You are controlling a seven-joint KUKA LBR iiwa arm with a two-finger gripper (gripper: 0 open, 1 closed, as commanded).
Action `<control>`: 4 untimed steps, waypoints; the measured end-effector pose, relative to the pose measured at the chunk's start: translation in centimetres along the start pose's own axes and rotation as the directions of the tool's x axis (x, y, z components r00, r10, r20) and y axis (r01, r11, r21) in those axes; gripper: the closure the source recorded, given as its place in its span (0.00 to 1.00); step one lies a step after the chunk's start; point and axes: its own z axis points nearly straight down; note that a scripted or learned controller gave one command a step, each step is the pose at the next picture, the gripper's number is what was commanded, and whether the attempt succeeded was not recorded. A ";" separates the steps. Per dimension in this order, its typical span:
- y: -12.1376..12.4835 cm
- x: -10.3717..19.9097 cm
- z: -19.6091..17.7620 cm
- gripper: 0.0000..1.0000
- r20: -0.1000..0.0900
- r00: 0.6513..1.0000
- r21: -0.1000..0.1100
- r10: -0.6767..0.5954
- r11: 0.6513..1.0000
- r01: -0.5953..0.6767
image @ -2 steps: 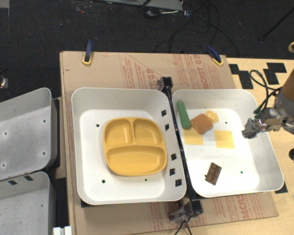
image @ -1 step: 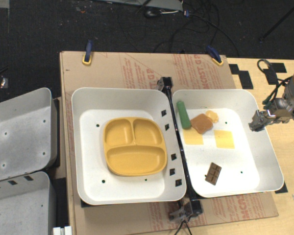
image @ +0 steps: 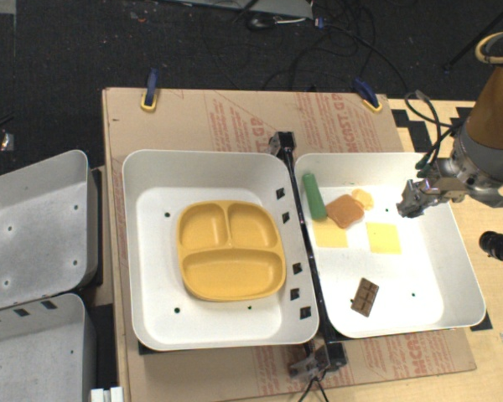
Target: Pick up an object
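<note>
The right bin (image: 453,304) holds a green stick (image: 313,196) by its left wall, an orange-brown block (image: 345,212) with a small yellow-orange piece (image: 363,198) behind it, two flat yellow squares (image: 332,236) (image: 384,238) and a brown chocolate bar (image: 365,297) near the front. My gripper (image: 412,202) hangs over the right bin's upper right part, to the right of the yellow-orange piece and apart from every object. I see nothing between its tips.
The left bin (image: 151,224) holds a yellow divided plate (image: 231,251). A black divider (image: 300,233) runs between the bins. Grey trays (image: 33,216) lie off the bench at the left. Cables trail behind the bench.
</note>
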 end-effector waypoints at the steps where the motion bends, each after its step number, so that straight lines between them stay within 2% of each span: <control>1: 0.8 5.2 -0.4 1.00 0.001 1.000 0.001 0.002 1.000 -0.002; 3: 3.3 16.1 1.6 1.00 0.001 1.000 0.002 0.001 1.000 -0.001; 4: 4.4 21.2 1.0 1.00 -0.001 1.000 0.001 0.001 1.000 -0.001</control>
